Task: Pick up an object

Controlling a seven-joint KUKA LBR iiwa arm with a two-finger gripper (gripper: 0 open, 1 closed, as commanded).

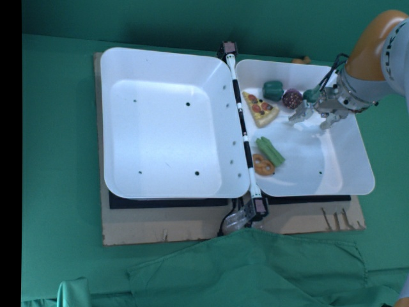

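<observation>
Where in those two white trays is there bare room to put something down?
The left tray is all bare floor. In the right tray, the near right part is bare. It is crowded around the pizza slice, green pepper, pretzel and gripper.

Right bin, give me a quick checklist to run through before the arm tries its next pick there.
1. Objects available in the right bin: ok. Pizza slice, green pepper, dark red ball, green pods and pretzel lie there.
2. End effector over the right bin: ok, near its far right part.
3. Nothing between its fingers: ok, none visible.
4. Nearest target: ok, the dark red ball sits just left of the end effector.
5. Target spacing: not ok, ball and pepper lie close together; pods and pretzel touch.
6. Height above the bin floor: cannot tell.
</observation>
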